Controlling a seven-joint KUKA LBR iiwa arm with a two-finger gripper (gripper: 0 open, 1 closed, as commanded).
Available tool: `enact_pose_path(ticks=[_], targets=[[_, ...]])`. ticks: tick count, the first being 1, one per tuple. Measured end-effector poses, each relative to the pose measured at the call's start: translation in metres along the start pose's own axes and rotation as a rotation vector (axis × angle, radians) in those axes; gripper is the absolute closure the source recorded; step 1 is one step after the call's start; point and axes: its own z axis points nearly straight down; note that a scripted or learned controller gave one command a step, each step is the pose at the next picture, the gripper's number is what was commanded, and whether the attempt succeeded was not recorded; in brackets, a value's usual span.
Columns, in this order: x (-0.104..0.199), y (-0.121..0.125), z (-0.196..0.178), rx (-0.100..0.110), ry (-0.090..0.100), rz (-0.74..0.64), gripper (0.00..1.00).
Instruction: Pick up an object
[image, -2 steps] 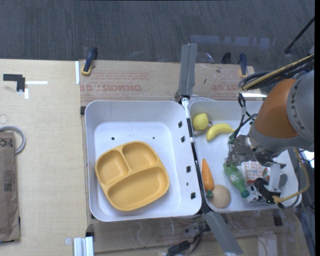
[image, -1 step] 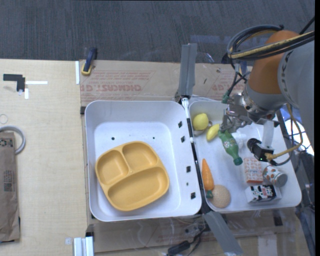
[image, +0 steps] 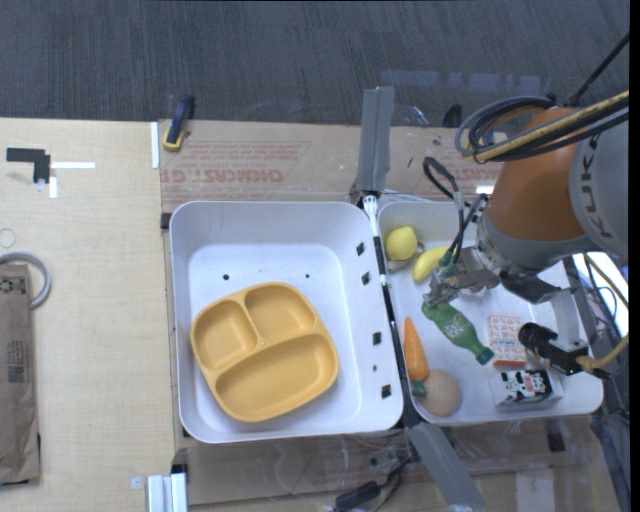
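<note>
Camera view: tool (image: 441, 294) seemingly touching green bottle (image: 457, 329) top.

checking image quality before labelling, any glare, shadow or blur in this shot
Camera view: sharp overall, with even lighting; the left bin and right bin are bright white, with mild washout at the right bin's far right edge; the yellow tray casts only a soft shadow; the gripper over the green bottle looks slightly soft.

I saw the bench (image: 90, 300) carrying two white bins, the left bin (image: 182, 300) touching the right bin (image: 400, 215). A brown bag (image: 17, 370) lay at its left edge, beside a grey ring (image: 40, 275).
</note>
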Motion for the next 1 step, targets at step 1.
enact_pose_path(ticks=[1], targets=[[-0.0215, -0.0113, -0.0373, -0.001, -0.001, 0.092, 1.00]])
